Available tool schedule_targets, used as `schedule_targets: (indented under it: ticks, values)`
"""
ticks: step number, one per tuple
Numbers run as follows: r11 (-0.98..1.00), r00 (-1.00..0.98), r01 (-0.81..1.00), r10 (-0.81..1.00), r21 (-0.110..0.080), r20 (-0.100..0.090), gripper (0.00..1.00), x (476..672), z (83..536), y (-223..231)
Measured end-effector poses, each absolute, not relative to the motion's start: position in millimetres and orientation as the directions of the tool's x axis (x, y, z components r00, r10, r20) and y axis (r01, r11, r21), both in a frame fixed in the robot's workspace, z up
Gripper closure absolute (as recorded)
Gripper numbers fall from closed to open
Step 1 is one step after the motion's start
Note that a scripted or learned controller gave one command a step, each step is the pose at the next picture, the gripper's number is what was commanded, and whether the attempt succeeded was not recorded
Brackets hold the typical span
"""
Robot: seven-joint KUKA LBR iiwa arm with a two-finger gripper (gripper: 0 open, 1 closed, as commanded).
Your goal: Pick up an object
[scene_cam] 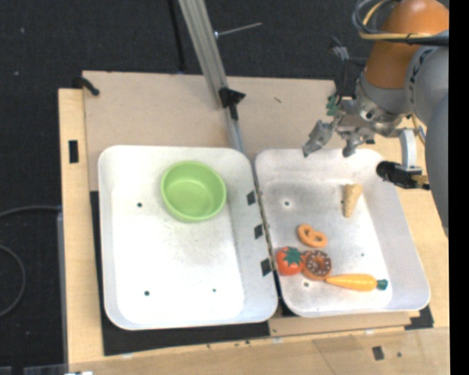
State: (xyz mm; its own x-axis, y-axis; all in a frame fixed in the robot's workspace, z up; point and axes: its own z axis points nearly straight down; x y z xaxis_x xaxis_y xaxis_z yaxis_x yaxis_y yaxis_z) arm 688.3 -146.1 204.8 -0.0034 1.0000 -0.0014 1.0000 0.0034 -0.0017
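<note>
Objects for picking: pale cone-shaped piece [350, 200], orange pretzel [312, 236], red tomato toy [289, 261], brown doughnut [316, 265], orange carrot [355, 282], all lying in right white bin [399, 233]. Step judged: approach, nothing grasped. Gripper [328, 144] hovers over bin's far edge, fingers spread and empty. Next move calls for descent onto one piece.
</note>
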Motion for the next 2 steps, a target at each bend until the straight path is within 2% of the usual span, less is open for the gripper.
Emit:
schedule_targets:
  ticks: [1, 2]
  values:
    - [0.004, -0.004, 1.000, 1.000, -0.002, -0.003, 0.00, 688.1, 205, -147]
    - [0.000, 0.000, 1.000, 1.000, -0.004, -0.002, 0.00, 677.4, 153, -151]
